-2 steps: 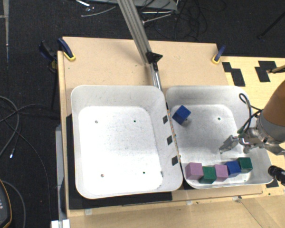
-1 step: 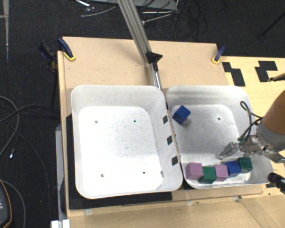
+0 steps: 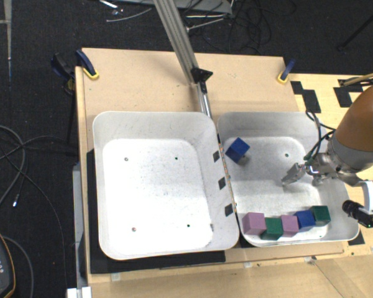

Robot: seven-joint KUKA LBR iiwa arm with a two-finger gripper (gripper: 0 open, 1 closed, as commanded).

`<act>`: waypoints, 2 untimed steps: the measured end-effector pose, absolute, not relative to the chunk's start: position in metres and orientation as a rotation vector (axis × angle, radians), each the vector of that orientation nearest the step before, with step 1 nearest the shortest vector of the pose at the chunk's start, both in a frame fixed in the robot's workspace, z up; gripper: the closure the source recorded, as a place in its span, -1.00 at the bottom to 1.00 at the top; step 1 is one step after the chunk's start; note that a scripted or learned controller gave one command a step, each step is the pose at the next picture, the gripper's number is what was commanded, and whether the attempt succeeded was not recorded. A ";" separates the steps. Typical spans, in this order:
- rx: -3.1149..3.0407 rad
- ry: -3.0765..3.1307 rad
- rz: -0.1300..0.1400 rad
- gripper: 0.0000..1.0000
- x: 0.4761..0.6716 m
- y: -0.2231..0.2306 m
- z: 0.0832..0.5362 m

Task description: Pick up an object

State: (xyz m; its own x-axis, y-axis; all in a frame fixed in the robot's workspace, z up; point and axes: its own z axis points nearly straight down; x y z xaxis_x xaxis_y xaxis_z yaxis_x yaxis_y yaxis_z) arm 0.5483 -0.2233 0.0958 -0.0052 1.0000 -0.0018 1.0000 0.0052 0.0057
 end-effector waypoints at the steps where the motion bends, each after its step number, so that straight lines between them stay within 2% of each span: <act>1: 2.216 2.214 0.004 -1.00 0.513 -0.224 0.212; 2: 2.222 2.224 0.005 -1.00 0.490 -0.223 0.094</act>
State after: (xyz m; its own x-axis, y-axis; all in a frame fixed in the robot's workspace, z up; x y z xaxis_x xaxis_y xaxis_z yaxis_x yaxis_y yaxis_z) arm 0.4901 -0.2226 0.0943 -0.0007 1.0000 0.0041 1.0000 0.0007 0.0005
